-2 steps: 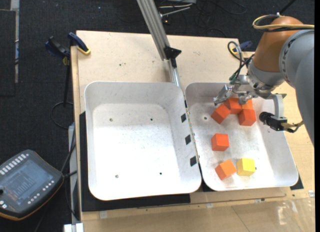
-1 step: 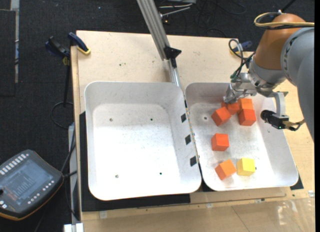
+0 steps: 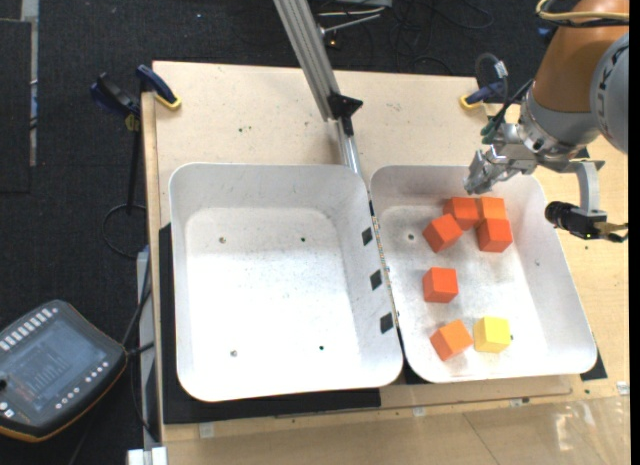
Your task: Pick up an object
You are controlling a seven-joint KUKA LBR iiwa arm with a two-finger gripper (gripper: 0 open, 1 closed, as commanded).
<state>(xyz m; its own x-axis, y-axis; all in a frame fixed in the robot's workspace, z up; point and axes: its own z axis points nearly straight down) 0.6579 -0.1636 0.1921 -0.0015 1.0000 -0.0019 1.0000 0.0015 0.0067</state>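
The gripper (image 3: pixel 484 179) hung at the far edge of the right bin (image 3: pixel 560 283), just above a cluster of orange blocks (image 3: pixel 468 223), presumably lined up for a grasp. Whether it was released or clenched could not be told; nothing showed in it.

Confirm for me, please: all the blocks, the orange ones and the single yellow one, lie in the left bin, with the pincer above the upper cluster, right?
Not quite: the camera view shows the blocks in the right bin, not the left. The rest holds: the orange blocks and single yellow block lie there, and the pincer is above the upper cluster.
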